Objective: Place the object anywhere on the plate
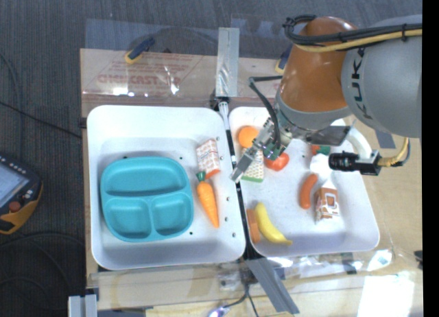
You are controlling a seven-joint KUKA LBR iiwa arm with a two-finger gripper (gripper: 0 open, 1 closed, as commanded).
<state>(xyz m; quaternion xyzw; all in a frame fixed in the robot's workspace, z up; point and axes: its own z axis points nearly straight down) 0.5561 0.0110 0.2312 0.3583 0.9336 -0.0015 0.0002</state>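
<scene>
Camera view, looking down on both bins: teal plate [145,197] with three compartments lies in the left bin [103,254], bare of any load. Landmark for everything below: that plate.

Just right of the plate, same bin: a carrot [207,203] lying lengthwise and a small carton [208,156] above it. Neither touches the plate.

Further right, past the divider, in the right bin [363,233]: a banana [269,225], a sausage-like piece [307,191], a brown packet [326,205], an orange fruit [246,135], a red item [277,162] and a pale green-edged block [254,171].

Gripper [243,169] hangs low at the right bin's near edge to the plate, by the divider, its tip beside the green-edged block. Whether its fingers are apart or together cannot be told; nothing clearly sits between them.

Judgement: pick phase, not placing. Which object is meant is unclear; the nearest to the tip is the green-edged block. Next move calls for a secure hold, a lift clear of the divider, then travel left over the carrot and carton to release above the plate.
</scene>
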